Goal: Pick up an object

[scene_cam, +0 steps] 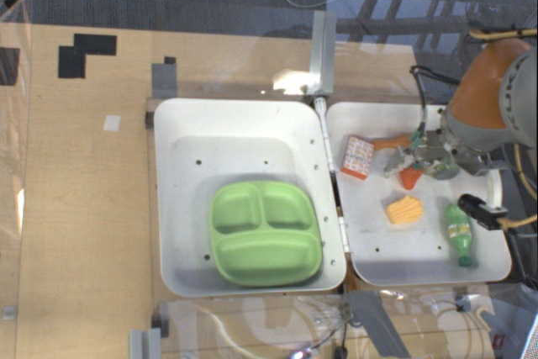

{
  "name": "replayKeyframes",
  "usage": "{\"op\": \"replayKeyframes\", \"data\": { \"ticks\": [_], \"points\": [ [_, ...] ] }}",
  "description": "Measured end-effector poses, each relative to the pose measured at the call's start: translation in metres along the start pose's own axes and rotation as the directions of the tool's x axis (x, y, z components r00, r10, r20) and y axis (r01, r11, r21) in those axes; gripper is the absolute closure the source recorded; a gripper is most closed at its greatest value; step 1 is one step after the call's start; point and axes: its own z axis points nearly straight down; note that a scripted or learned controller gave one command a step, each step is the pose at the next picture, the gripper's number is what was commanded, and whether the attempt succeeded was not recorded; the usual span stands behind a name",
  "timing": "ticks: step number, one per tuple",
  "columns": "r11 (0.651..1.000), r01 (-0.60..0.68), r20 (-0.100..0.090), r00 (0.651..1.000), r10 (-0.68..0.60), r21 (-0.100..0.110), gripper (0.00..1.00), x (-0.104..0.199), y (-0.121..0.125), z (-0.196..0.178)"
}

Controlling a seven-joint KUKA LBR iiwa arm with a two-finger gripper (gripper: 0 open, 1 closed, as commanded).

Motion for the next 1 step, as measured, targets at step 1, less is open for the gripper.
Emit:
{"op": "replayKeyframes", "data": {
  "ticks": [1],
  "points": [
    [1.0, -0.005, 0.012, 1.0, 0.005, -0.006, 1.0, -0.0072, 0.0003, -0.0119]
  ]
}}
